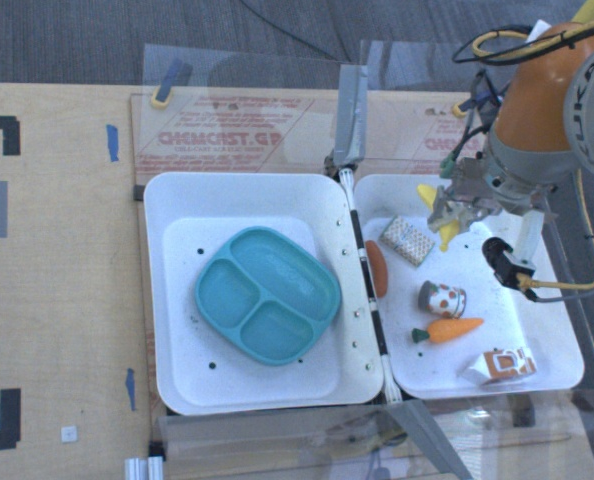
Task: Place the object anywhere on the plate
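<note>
- Gripper (455, 211) is seen over the right bin (567, 363), above a yellow banana (439, 213); long axis unclear.
- Jaw state cannot be told.
- Blue plate (267, 294) lies in the left bin (172, 268).

Glossy teal plastic plate (267, 294), smooth white plastic bins (167, 268)

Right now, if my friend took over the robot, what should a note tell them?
Gripper: hanging over the top of the right bin, near a yellow toy. Whether it is open or shut can't be seen.
Plate: blue, with compartments, in the left bin, nothing on it.
In the right bin: a sausage by the divider, a speckled sponge, a small can, a carrot and a carton.
Done: nothing placed yet.
Left: pick one thing up and set it on the plate.
</note>
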You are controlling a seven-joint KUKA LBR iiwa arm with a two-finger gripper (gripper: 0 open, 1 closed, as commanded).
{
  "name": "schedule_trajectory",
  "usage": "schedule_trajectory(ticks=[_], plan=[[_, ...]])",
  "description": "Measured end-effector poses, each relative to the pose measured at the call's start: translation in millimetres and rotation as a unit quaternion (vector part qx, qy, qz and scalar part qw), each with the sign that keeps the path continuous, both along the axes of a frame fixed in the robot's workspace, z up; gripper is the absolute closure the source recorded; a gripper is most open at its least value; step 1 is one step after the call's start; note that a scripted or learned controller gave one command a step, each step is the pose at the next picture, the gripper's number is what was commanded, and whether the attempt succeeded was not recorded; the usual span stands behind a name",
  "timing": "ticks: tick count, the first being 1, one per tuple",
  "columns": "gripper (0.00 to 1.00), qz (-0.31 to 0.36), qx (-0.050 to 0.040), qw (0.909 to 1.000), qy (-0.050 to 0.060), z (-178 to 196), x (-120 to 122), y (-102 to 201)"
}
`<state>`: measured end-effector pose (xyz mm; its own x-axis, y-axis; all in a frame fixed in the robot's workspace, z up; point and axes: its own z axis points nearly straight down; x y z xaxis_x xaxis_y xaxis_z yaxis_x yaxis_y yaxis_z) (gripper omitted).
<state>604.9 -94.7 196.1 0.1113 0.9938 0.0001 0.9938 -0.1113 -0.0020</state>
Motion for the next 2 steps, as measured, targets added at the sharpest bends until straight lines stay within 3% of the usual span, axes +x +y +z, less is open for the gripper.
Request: schedule_trajectory(ticks=[1,2], plan=[[1.0,0.044,0.0002,0.999,0.0,-12,-25,80],[1.0,-0.042,0.0003,0.9991,0.002,-11,-63,128]])
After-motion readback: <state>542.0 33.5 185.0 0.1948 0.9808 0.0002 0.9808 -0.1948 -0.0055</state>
